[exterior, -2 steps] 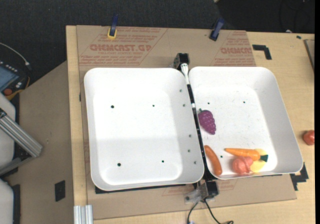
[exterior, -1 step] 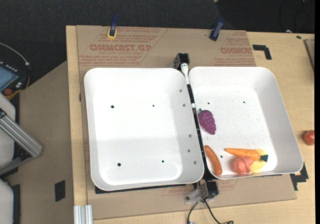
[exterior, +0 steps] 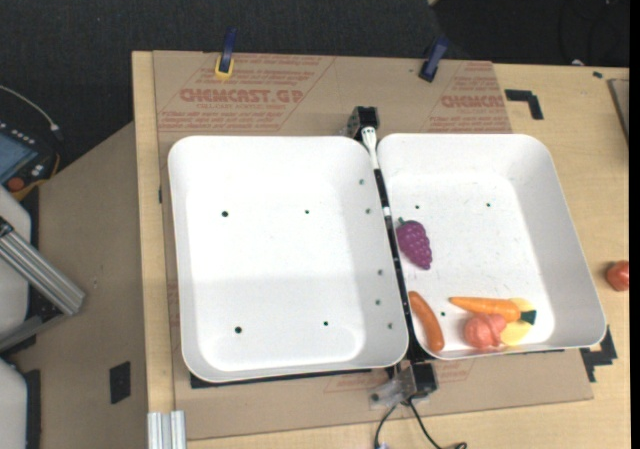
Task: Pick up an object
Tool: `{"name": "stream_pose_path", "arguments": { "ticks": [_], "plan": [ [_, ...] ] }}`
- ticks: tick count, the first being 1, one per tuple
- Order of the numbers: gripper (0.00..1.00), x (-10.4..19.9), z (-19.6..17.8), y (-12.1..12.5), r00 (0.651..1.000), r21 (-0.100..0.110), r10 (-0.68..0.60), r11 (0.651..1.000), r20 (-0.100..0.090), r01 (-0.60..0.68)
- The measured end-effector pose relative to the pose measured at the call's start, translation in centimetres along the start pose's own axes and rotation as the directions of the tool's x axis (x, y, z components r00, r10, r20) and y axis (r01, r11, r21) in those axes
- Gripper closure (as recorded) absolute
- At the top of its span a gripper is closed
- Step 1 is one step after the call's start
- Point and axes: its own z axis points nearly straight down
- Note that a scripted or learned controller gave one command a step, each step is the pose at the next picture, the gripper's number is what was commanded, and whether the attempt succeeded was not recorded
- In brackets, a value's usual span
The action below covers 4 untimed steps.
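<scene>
Gripper state: cannot tell. Best pick is the purple grapes (exterior: 414,243), lying apart in the right bin (exterior: 520,167); descend centred, clear of the wall

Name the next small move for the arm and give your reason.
Probably bring the gripper in over the right bin and line it up above the purple grapes. They lie apart from the other toys, near the bin's left wall, while the carrot, the pink piece and the orange sausage-shaped toy crowd the near edge, so the grapes look easiest to grasp.
</scene>
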Motion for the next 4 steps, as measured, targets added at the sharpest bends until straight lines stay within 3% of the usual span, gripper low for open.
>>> {"name": "stream_pose_path", "arguments": {
  "ticks": [4],
  "plan": [
    [1.0,0.25,-0.02,0.8,1.0,0.002,-0.004,1.0,-0.001,0.004]
  ]
}}
